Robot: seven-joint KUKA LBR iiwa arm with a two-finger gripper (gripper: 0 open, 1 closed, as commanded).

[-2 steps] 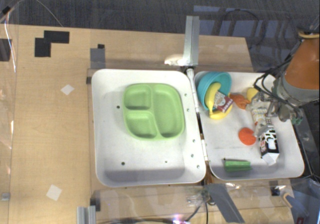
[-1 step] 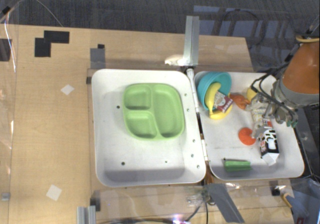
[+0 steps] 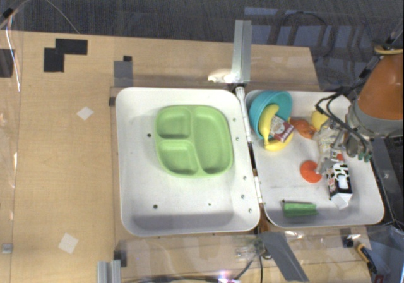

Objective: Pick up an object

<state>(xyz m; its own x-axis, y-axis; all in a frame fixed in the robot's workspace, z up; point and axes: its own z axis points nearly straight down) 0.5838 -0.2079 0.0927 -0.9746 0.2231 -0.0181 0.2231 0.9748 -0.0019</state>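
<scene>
Under the wrist, in the right bin (image 3: pixel 372 212), the nearest candidate I can see is the black-and-white carton (image 3: pixel 339 182), lying on the bin floor toward its right wall with its long axis running roughly away from me, slightly slanted. Just beside its near-left end sits a small orange disc (image 3: pixel 310 172). The gripper (image 3: pixel 332 152) hangs just above the carton's far end, so the carton stretches from the gripper toward the near rim; I judge a short descent and a small shift nearward would centre it, and closing across the narrow width looks the sounder choice. Whether the gripper is released or clenched I cannot tell from this slant; wrist hardware and cabling clutter that spot, and I see nothing plainly held.

Further out, an orange rounded piece (image 3: pixel 303 127) and a yellow piece (image 3: pixel 319 118) lie up-left of the gripper, then a teal bowl (image 3: pixel 267 106) tipped with a banana (image 3: pixel 270 125) and a small red packet (image 3: pixel 282 131). A green block (image 3: pixel 298 208) rests near the front rim. Across the divider, the left bin (image 3: pixel 136 212) carries a green compartment tray (image 3: pixel 192 140).
</scene>
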